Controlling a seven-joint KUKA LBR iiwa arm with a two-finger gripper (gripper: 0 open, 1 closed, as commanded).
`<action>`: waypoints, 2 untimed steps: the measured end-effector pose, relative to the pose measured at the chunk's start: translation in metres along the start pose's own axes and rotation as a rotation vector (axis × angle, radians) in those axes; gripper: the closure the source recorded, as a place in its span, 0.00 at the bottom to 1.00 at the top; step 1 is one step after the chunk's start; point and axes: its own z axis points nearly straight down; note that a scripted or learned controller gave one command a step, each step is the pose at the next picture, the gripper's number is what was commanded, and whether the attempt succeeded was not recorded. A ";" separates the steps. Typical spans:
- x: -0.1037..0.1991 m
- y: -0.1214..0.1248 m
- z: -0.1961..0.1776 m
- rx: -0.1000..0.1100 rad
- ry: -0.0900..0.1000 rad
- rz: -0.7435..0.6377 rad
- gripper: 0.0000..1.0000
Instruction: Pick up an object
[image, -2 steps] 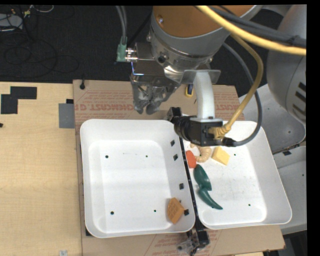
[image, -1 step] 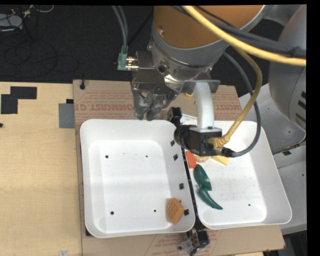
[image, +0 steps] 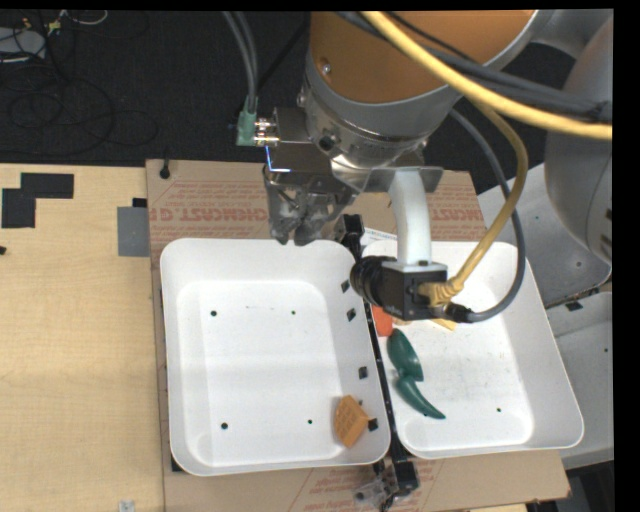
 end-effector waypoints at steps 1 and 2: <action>-0.012 -0.013 0.000 0.000 0.000 0.000 1.00; 0.001 -0.012 0.119 0.010 -0.006 0.001 1.00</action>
